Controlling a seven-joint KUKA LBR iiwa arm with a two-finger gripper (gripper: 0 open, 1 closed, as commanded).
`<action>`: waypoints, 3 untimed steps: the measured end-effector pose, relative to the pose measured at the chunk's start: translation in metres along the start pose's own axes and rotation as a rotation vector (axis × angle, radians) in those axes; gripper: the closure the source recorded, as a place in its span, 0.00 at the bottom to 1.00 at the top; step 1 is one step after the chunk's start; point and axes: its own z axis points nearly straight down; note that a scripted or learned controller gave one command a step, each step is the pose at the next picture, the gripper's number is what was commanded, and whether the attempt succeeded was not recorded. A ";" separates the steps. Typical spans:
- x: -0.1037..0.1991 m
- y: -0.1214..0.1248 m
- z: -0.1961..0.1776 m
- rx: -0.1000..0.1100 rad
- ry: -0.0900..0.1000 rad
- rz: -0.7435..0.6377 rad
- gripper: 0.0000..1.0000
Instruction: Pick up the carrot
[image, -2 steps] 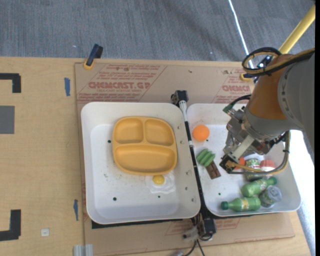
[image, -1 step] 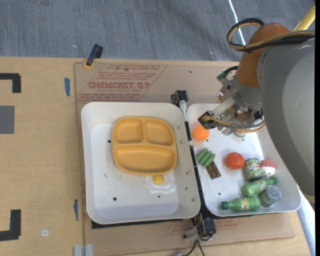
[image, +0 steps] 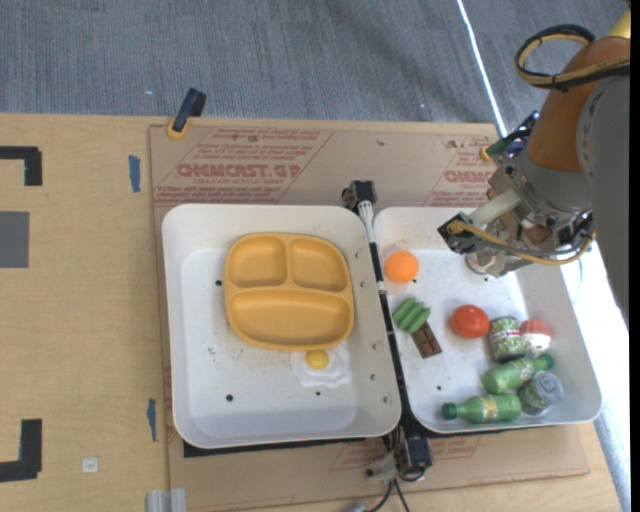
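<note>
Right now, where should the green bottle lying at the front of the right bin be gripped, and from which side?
Probably from straight above, across the green bottle near its cap end: it lies flat along the right bin's front wall, and another bottle crowds its thicker end.

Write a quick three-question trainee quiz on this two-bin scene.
1. True or false: the yellow divided plate lies in the right bin.
2. What lies beside the plate's near edge in the left bin? A) fried egg B) tomato C) green bottle
3. Fill in: the hand hovers over the far part of the ___ bin.

Key: 1 false, the plate is in the left bin; 2 A; 3 right.
</note>
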 end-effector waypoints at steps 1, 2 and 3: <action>-0.003 -0.053 0.054 0.005 -0.004 0.210 1.00; -0.003 -0.053 0.054 0.004 -0.003 0.211 0.00; 0.038 -0.042 0.054 0.001 0.001 0.213 0.00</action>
